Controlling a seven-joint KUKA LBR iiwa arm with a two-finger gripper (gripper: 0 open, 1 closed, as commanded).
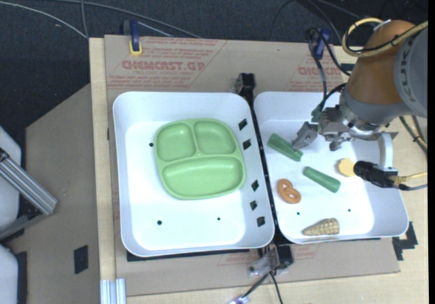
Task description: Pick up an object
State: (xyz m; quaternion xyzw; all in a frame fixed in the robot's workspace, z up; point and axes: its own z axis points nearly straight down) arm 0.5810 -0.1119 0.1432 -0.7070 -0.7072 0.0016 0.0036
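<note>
My gripper (pixel 321 139) hangs over the upper middle of the right bin (pixel 389 220), open, with nothing between its fingers. Just to its left lies a green cylinder (pixel 284 147). A second green cylinder (pixel 321 179) rests below the gripper. A small yellow disc (pixel 346 167) sits to the lower right of the gripper. An orange pretzel shape (pixel 289 191) lies near the bin's left wall. A tan ridged cone (pixel 321 228) is at the front of the bin.
The left bin (pixel 124 134) holds a green divided plate (pixel 199 158). A black divider with clips (pixel 254 160) runs between the two bins. The arm's orange band (pixel 380 58) rises at the back right.
</note>
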